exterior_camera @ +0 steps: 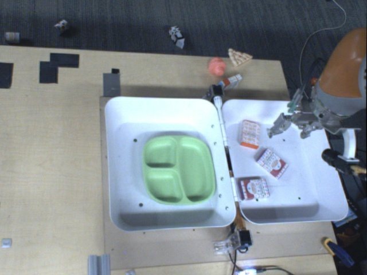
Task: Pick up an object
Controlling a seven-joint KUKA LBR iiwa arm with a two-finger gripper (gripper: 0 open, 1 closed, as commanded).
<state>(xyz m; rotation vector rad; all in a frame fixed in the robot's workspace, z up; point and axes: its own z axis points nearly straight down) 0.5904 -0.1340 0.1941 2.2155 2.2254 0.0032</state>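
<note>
Gripper (292, 125) hovered at upper right of right white bin (321, 205), fingers apparently spread, empty; nearest small orange-and-white packet (249, 134) lay just left, long axis approx. vertical.

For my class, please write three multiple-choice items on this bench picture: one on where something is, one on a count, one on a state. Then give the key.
1. Where is the green tray?
A. in the left bin
B. in the right bin
C. on the floor

2. How many small packets lie in the right bin?
A. one
B. three
C. five

3. What is between the fingers of the gripper?
A. a packet
B. the green tray
C. nothing

Key: 1 A, the tray sits in the middle of the left bin. 2 B, packets at and. 3 C, the gripper hangs open over bare bin floor, right of the packets.
</note>
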